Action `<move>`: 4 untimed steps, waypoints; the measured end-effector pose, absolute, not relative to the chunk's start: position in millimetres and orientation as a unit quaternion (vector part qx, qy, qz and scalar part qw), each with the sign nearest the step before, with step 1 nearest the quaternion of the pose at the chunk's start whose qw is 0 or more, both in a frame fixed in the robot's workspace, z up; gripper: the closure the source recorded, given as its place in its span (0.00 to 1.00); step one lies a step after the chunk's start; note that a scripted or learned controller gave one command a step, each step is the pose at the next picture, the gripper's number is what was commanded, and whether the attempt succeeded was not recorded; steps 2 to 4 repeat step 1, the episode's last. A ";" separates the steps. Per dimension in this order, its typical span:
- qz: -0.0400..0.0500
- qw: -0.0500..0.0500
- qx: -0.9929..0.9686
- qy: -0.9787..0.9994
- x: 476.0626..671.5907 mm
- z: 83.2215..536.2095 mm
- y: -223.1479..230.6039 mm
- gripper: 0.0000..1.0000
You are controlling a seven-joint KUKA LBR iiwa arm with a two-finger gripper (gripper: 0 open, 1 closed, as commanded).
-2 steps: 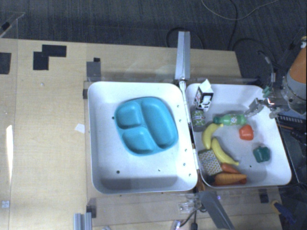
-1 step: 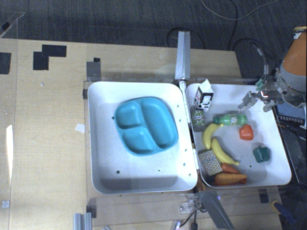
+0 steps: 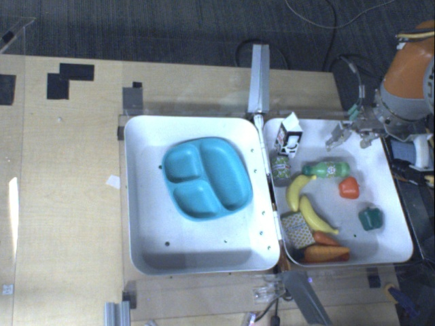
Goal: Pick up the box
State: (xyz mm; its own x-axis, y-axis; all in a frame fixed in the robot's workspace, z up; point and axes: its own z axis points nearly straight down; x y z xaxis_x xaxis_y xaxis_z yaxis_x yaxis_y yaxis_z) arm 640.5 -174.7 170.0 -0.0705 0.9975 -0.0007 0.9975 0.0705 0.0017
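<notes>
- The box point(image 3: 288, 134), a small white carton w/ black print & a peaked top, stands at the far left corner of the right bin point(image 3: 401, 243), close against the wall shared w/ the left bin point(image 3: 136, 202).
- The gripper point(image 3: 348, 132) hovers over the far side of the right bin, well apart from the box & to its right; the arm point(image 3: 408, 80) comes in from the right edge.
- Fingers are too small & blurred here, so can't tell if the gripper is wide or narrow. Nothing visible between them.
- Step in hand, as I judge it: approach. Gripper needs to travel left along the far wall, then drop over the box.
- Tip: the bin wall crowds the box's left side, so closing across the near/far faces looks safer than left/right.
- Watch the small green-patterned packet point(image 3: 281, 166) just in front of the box, & the green bottle point(image 3: 327, 170) nearby; come down steeply to avoid nudging them.
- Box orientation: roughly upright, long axis near vertical, peak leaning slightly toward the far right; printed face looks toward the near side.
- Left bin holds a blue divided tray point(image 3: 207, 176), not relevant.
</notes>
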 end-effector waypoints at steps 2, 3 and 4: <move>0.010 0.012 0.715 0.699 612.1 118.2 -195.6 0.00; 0.010 0.012 0.715 0.699 612.1 118.2 -195.6 0.00; 0.010 0.012 0.715 0.699 612.1 118.2 -195.6 0.00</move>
